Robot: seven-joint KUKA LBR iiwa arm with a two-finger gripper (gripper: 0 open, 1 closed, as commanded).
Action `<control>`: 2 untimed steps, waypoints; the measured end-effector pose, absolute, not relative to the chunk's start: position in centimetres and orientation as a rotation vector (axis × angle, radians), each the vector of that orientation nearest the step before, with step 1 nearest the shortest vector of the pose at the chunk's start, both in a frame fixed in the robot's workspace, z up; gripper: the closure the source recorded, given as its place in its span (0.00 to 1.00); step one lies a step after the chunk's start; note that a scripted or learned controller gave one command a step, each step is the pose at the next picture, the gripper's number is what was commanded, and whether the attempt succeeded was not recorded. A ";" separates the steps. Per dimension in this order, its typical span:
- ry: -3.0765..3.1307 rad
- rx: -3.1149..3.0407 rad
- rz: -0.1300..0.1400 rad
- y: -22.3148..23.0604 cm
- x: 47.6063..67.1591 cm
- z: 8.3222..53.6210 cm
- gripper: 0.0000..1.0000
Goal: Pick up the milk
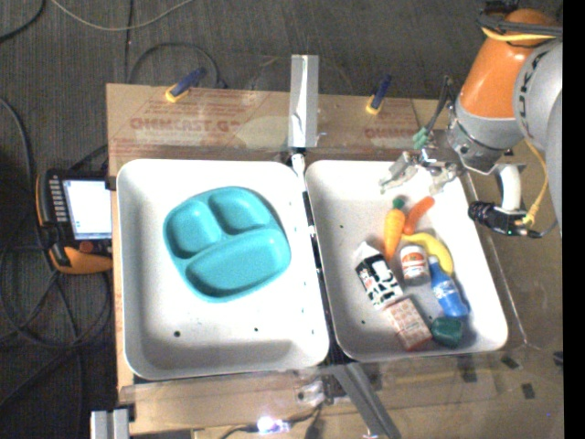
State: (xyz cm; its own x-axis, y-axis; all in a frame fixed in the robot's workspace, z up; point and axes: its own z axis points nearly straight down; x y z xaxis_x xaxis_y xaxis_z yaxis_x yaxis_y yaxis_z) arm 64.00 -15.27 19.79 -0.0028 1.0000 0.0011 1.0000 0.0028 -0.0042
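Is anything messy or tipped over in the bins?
Yes, a little. The milk lies on its side in the right bin, jumbled against a carrot, banana and blue bottle. Nothing looks spilled.

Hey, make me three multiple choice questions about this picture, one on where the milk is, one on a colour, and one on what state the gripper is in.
1. Where is the milk carton?
A. On the divided plate
B. In the right bin, left of the pile of items
C. On the cardboard outside the bins

2. What colour is the divided plate?
A. Red
B. White
C. Teal

3. What is the gripper doing?
A. Hanging with its fingers spread and nothing between them
B. Holding the milk carton
C. Holding the carrot

Answers:
1 B: the carton lies in the right bin, beside the carrot.
2 C: the plate is teal in the left bin.
3 A: the fingers are spread above the bin's far end.
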 end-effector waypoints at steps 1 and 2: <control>-2.421 -2.003 -0.003 -11.8 57.5 9.3 0.00; -2.454 -1.962 -0.002 -11.3 49.9 9.3 0.00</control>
State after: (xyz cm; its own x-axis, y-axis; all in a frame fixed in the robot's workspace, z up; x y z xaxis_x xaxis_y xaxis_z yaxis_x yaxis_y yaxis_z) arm 49.90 -11.26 9.35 -0.2199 0.9755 0.0003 0.9755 0.2199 0.0010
